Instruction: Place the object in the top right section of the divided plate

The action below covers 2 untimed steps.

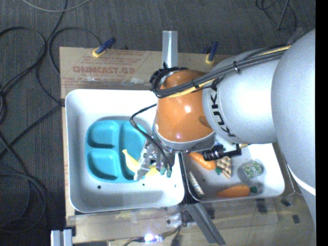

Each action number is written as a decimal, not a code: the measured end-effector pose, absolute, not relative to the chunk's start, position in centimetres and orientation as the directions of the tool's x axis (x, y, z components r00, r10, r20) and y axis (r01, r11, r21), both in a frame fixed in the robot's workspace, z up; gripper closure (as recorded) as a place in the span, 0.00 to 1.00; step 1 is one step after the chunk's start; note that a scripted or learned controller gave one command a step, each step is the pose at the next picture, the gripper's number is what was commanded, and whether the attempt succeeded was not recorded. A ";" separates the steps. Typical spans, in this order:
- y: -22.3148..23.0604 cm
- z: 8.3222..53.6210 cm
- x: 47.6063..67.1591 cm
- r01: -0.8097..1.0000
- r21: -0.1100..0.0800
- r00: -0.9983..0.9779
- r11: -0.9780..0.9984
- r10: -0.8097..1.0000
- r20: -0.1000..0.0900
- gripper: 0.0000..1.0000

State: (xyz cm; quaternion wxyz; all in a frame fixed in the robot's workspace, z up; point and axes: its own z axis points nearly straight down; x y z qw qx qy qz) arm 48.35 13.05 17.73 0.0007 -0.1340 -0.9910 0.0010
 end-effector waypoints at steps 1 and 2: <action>23.4 24.2 48.3 0.494 -0.002 -0.870 0.870 0.494 0.001 1.00; 19.5 31.0 48.5 0.349 -0.001 -0.937 0.937 0.349 -0.003 1.00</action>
